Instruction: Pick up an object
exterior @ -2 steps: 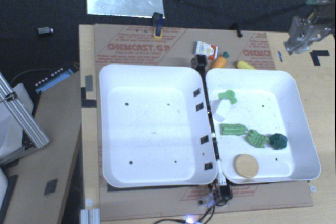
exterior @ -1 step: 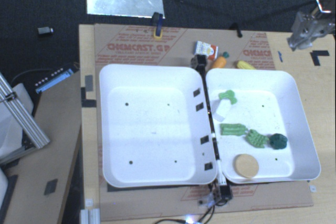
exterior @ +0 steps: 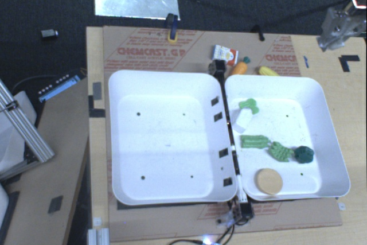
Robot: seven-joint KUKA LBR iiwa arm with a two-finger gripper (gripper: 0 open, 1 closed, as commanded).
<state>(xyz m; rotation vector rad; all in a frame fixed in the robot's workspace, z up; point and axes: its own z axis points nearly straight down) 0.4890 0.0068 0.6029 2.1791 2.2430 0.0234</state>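
Tan disc [exterior: 269,181] in right bin [exterior: 327,117], gripper [exterior: 339,26] high above bench, its state unclear

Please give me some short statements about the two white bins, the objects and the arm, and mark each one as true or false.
1. All the loose objects inside the bins lie in the right bin. True.
2. The round tan disc lies near the far edge of its bin. False: it lies near the front edge.
3. The gripper is up at the right, outside both bins. True.
4. The dark green round object is in the left bin. False: it is in the right bin, beside a light green object.
5. An orange carrot-like object and a yellow object lie on the cardboard behind the bins. True.
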